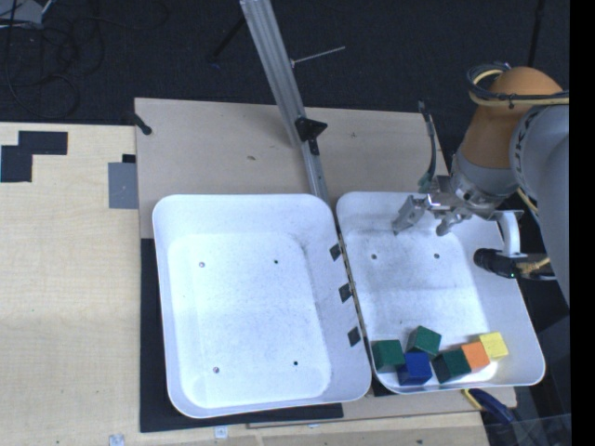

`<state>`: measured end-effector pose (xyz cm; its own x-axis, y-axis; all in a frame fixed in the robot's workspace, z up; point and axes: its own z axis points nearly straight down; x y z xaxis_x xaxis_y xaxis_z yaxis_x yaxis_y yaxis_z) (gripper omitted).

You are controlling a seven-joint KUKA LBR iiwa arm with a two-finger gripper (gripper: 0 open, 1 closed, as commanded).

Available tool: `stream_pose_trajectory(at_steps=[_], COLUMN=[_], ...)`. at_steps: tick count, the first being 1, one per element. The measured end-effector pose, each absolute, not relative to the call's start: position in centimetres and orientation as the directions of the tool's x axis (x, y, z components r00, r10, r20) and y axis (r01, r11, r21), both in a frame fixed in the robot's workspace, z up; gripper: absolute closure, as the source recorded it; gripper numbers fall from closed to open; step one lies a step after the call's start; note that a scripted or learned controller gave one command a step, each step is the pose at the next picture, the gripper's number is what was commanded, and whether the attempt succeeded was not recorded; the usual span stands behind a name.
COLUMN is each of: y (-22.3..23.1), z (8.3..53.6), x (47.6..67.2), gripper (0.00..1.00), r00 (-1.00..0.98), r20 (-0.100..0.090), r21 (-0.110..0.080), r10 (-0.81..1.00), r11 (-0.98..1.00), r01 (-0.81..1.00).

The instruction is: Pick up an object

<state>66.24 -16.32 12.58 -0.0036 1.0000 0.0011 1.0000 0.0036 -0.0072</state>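
**Claw hangs at the far end of the right bin, blocks still waiting at the near end**

From where I stand, the pick has not begun in earnest. The claw (pixel 426 217) sits over the upper part of the right bin (pixel 446 268), its two fingers spread apart with nothing between them. The objects are well away from it, huddled along that bin's near rim: a green block (pixel 387 352), a second green block (pixel 427 339), a blue block (pixel 416 368), a dark green block (pixel 453 365), an orange block (pixel 475 353) and a yellow block (pixel 494 345). They lie touching or nearly so. The left bin (pixel 251 295) sits alongside on the worktop (pixel 214 151).

I'd judge this the approach step. The next move calls for travelling toward the near rim and coming down over one block. The yellow one, at the cluster's edge, looks easiest to get fingers around; the crowded middle risks nudging neighbours.

The arm (pixel 502 128) reaches in from the right, its orange band above the wrist, which bends leftward so the fingers point across and down toward the bin floor.
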Motion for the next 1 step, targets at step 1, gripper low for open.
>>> stream_pose_trajectory(at_steps=[1], y=[-19.19], z=[15.89], x=[60.52], gripper=[0.00], r00=[0.003], r20=[-0.001], r21=[-0.004], r10=[1.000], r11=[-0.003], r01=[1.000])
